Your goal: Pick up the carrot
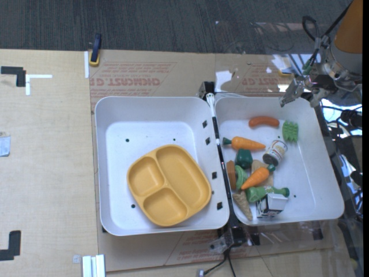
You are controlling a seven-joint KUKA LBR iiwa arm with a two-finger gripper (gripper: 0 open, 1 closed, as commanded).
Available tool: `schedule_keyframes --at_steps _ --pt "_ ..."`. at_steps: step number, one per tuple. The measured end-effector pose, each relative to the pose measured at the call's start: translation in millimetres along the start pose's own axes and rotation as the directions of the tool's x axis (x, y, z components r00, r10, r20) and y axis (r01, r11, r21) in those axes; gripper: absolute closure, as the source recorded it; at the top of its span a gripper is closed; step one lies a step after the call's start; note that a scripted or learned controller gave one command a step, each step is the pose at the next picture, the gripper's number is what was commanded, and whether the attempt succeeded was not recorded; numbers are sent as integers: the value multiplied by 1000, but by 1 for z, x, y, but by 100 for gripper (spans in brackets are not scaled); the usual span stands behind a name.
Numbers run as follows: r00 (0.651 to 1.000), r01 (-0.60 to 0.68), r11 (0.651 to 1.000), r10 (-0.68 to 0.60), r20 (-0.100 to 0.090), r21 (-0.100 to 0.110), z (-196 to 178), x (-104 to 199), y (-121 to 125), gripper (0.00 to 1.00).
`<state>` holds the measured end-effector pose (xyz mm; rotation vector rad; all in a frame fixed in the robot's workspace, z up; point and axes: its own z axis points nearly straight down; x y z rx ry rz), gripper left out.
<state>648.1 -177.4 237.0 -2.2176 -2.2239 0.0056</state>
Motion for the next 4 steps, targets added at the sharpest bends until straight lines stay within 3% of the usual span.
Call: schedule_keyframes --at_steps 1,2,3,4 --pt "996 86 996 -86 0 1 83 62 -45 0" --pt "986 168 986 -168 -1 -1 145 82 -57 0" --pt "987 163 987 -163 2 -3 136 80 -56 100" --pt "999 42 998 -42 2 40 50 143 -11 100"
